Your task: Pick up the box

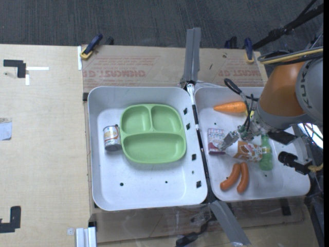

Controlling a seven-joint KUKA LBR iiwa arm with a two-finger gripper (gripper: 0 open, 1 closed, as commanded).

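- The box (pixel 216 140) lies flat in the right bin (pixel 277 189), toward its left side, a small pink-and-white carton near the divider.
- The gripper (pixel 237 136) is low over the bin, just right of the box, with its tip at or close to the carton's right edge; I can't say whether it touches.
- Whether the fingers are spread or closed, I cannot tell from here; the metal parts blur together, and nothing visibly sits between them.
- Main risk, to my eye: the gripper sits off to one side of the box, so a close here could catch only a corner, or push the carton left toward the bin wall.
- A pouch (pixel 250 150) with a green bottle (pixel 266 158) lies just right of the gripper, crowding it; the fingers could snag that instead.
- The sausages (pixel 236 176) lie nearer, the carrot (pixel 230 107) farther back, both apart from the box.
- A flat carton gives little to grip; it may slip out on the lift.
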